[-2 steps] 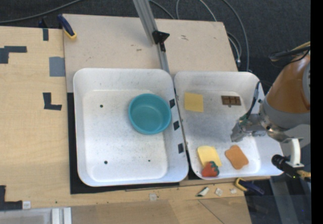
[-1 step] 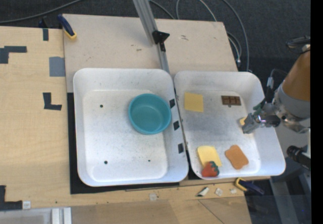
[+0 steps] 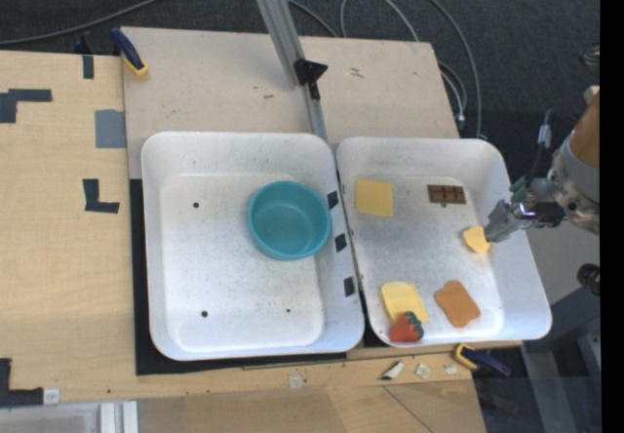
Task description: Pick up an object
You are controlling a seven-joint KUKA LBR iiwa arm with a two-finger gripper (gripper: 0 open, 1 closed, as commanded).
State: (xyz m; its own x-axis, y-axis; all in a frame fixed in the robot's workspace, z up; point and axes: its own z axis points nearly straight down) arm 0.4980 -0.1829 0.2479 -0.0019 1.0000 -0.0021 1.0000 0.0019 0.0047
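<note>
Most of the arm is cut off at the right edge, so there's just a sliver of the orange band and the grey wrist, with the gripper [image 3: 499, 224] poking in over the right rim of the right bin [image 3: 492, 160]. The tip is small, dark and blurry, honestly can't tell how the hand is set. It comes in low and slanted, pointing left and slightly down toward a small yellow chunk [image 3: 476, 240] that sits right against its tip at the bin's right side. Touching or just beside, can't say, and the chunk is too small to read any long axis.

Also in that bin: a yellow square [image 3: 374, 197] upper left, a brown chocolate piece [image 3: 447, 194] lying with its long side across the bin, an orange-brown slab [image 3: 456, 303] tilted diagonally, and a yellow block [image 3: 402, 299] with a red strawberry [image 3: 407, 328] touching its lower end. The left bin [image 3: 175, 255] holds a teal bowl [image 3: 289, 218], upright, near its right wall
</note>
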